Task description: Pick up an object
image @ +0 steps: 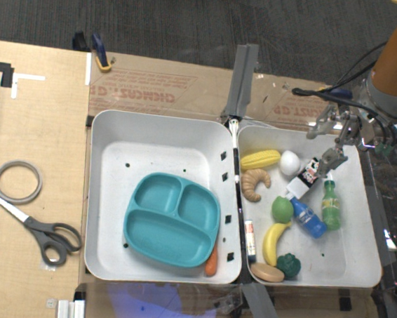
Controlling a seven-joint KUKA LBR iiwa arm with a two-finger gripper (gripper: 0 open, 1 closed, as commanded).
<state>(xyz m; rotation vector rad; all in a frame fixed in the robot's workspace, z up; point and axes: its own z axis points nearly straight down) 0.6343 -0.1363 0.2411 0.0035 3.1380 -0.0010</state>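
Now you see two bins, with the arm at upper right.
Leftmost, your teal tray (173, 219) fills the left bin (104, 180); the right bin (363, 207) holds the croissant (254, 183), lime (282, 209), banana (272, 242) and green bottle (330, 204). Your gripper (335, 153) hangs over that bin's upper part; you cannot tell whether it is apart or together.
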